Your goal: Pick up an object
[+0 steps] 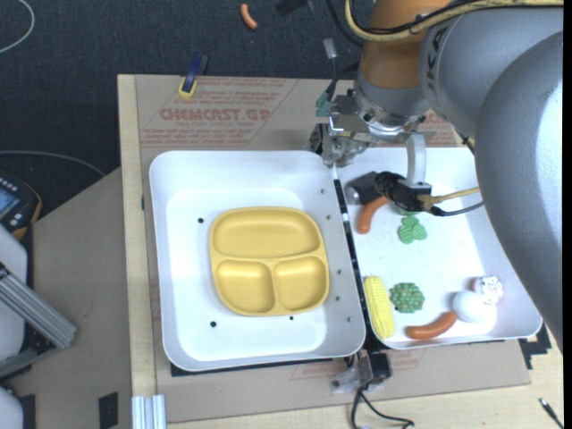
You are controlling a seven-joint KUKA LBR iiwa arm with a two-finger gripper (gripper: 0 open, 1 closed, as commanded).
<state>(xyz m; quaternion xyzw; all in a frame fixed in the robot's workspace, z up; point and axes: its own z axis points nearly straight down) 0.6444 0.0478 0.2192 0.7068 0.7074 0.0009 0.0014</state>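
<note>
- Camera view: gripper hangs over the bins' divider, and I can't tell whether it's open or closed.
- Curved orange toy sausage lies in right white bin (light and slick, I reckon); I'd pinch its middle.

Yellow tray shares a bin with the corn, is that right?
Not quite. The tray lies in the view's left bin, while the corn lies in the right bin, just across the divider. The camera view shows this.
</note>
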